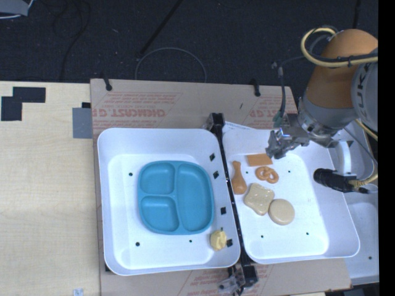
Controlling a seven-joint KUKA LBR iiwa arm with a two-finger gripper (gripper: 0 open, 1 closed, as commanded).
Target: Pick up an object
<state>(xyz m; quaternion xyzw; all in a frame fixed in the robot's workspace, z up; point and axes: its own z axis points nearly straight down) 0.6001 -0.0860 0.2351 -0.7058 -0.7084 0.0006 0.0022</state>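
The right bin [321, 236] holds several food pieces: an orange flat slab [258, 160], a pretzel [267, 175], a tan drumstick-shaped piece [238, 177], a pale bread slice [258, 198] and a round beige bun [281, 212]. My gripper [279, 145] hangs over the back of that bin, just right of and above the orange slab. Nothing shows between its fingers. A yellow lump [218, 239] lies at the front right corner of the left bin.
A blue divided plate [174, 197] lies in the middle of the left bin [117, 165]. A black divider [223, 184] runs between the two bins. The arm reaches in from the right, over the right bin's back right corner.
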